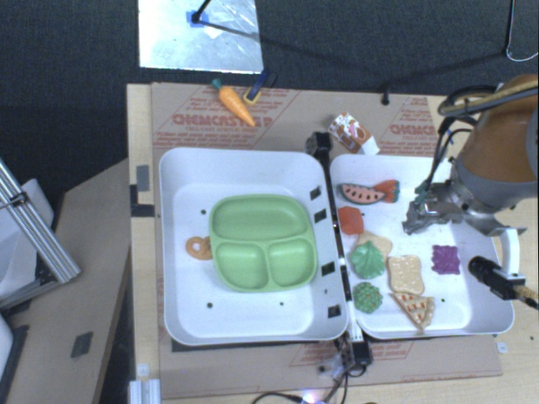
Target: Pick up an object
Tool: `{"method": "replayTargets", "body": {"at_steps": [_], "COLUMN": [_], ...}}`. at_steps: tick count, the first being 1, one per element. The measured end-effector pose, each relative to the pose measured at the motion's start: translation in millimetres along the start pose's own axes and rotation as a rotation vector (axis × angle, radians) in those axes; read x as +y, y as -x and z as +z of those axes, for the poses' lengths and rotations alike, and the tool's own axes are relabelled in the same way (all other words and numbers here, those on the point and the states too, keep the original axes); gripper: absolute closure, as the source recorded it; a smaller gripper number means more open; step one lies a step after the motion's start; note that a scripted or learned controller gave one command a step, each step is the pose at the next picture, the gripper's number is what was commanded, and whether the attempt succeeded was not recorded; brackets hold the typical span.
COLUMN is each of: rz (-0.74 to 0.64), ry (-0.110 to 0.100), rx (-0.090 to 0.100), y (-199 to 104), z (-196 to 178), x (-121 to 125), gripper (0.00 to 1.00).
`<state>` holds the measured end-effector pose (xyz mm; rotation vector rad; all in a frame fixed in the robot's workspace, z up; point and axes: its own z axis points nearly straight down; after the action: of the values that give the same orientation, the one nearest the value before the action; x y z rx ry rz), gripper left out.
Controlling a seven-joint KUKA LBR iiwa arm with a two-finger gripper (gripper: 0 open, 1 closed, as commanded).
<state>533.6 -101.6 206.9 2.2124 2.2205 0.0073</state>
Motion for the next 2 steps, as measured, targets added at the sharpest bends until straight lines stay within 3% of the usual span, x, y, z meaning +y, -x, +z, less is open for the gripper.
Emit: {"method": "replayTargets", "body": {"at_steps": [1,2], "rz": [-0.001,-0.005], "ry": [-0.004,-0.005], "rx": [0.001,0.003], "y": [0,-47], "z": [-19,-9], "x": [1,20], "gripper": [1.0,1.0]}}
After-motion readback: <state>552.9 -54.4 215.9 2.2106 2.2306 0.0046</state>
